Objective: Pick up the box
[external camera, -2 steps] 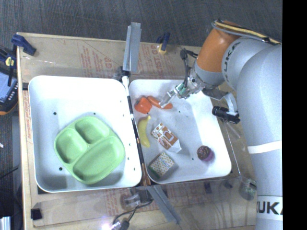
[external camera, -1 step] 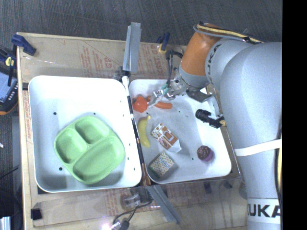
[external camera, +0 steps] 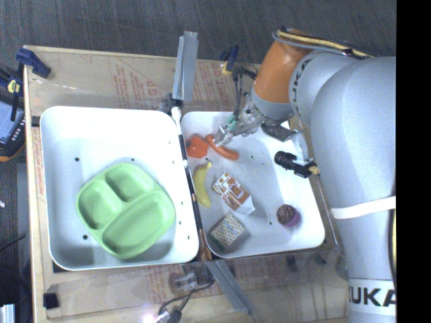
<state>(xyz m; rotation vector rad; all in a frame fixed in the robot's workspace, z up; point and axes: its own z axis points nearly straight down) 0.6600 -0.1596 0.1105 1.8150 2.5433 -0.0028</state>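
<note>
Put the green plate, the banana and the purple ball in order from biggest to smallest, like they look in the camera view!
1. green plate, biggest by far
2. banana
3. purple ball, smallest

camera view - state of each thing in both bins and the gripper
green three-compartment plastic plate: flat in the left white bin
orange carrot: lying in the right white bin, far end
yellow banana: lying beside the divider
white and brown carton box: lying tilted, mid bin, not held
small patterned box: lying near the front wall
dark purple round fruit: resting alone
gripper: low over the carrot
</note>
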